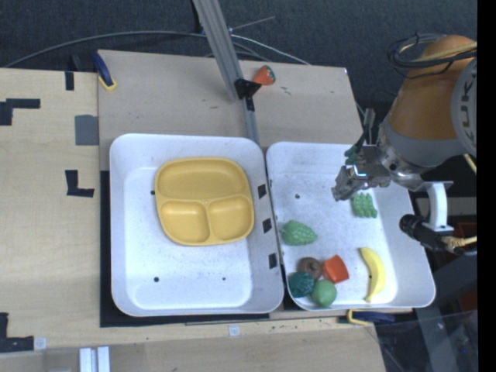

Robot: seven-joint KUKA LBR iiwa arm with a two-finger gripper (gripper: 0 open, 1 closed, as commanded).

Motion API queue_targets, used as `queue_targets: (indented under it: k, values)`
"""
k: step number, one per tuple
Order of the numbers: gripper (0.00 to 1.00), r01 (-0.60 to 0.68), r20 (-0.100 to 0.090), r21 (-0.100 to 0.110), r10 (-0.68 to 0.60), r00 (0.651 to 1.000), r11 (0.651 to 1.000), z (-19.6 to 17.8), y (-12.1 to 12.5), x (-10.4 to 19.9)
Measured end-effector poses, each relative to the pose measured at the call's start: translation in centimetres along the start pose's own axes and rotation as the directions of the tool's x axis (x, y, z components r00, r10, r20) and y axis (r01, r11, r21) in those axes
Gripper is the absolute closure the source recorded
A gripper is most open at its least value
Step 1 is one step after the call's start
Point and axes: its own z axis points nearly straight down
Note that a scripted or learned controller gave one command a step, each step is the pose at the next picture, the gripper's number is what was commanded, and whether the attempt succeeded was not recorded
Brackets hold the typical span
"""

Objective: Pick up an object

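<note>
1. Over the right bin hovers the pincer; whether it is spread or closed, I cannot tell.
2. Just beside it lies a small green bumpy toy, near the bin's upper right.
3. It looks light, stiff plastic; gripping across its narrow width should suit.
4. Banana lies farther down.

Robotics lab test cell.
An arm is reaching over two bins sitting on a taped plywood counter, cables trailing behind.
</note>
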Motion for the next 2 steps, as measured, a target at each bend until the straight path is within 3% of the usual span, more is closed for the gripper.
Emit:
queue_targets:
  k: [2]
  values:
    - [1.0,0.001,0.0,0.0,-0.001,1.0,1.0,-0.4,-0.8,10.8]
